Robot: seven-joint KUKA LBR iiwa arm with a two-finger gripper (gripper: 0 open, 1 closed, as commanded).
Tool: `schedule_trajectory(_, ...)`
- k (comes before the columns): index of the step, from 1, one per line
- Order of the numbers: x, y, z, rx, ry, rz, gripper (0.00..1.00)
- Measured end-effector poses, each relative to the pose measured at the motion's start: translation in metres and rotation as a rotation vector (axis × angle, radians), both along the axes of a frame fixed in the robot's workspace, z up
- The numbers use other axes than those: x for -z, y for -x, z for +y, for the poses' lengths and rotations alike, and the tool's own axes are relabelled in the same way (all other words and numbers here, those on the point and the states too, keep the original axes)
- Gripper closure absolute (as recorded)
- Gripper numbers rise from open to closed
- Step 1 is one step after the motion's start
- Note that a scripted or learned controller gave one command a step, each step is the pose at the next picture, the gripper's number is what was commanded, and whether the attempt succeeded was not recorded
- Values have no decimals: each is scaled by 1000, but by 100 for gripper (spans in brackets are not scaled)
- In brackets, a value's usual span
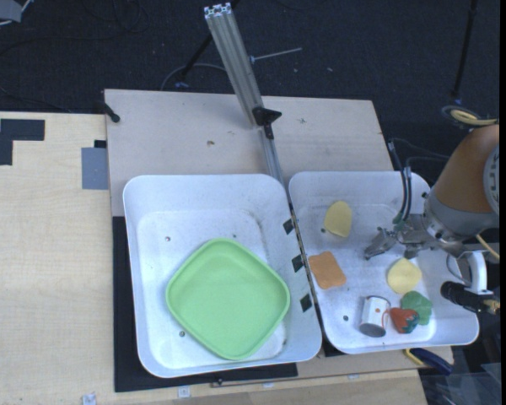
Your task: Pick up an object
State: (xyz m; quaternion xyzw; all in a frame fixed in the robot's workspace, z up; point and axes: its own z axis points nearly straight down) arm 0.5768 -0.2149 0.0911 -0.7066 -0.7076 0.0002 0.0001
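Where the right bin [354, 332] holds its scatter of small things, the gripper [386, 243] hangs low over the middle of it, its two dark fingers spread apart with nothing between them. Just at five o'clock from the fingertips lies a pale yellow rounded piece [404, 275], close to the gripper but not clasped. At ten o'clock from the gripper, toward the bin's far side, sits a second yellow piece [339, 218], wedge-like and darker in tone. At eight o'clock, near the bin's left wall, an orange square sponge-like block [326, 270] lies flat. Along the near edge of the bin, at six o'clock, a small grey-and-white cylinder [373, 315] lies on its side, and just beside it to the right are a red toy [402, 319] and a green toy [418, 305], the two touching each other. The arm [468, 184], with its orange band, reaches in from three o'clock. The left bin [152, 201] holds a light green square plate [228, 298] with rounded corners, turned at a slant and resting toward the bin's near right corner.
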Motion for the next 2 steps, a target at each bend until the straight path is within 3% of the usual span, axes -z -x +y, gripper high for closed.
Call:
schedule_trajectory(1,-11,0,-1,1,0,-2,100)
schedule_trajectory(2,-57,-9,2,1,1,-4,100)
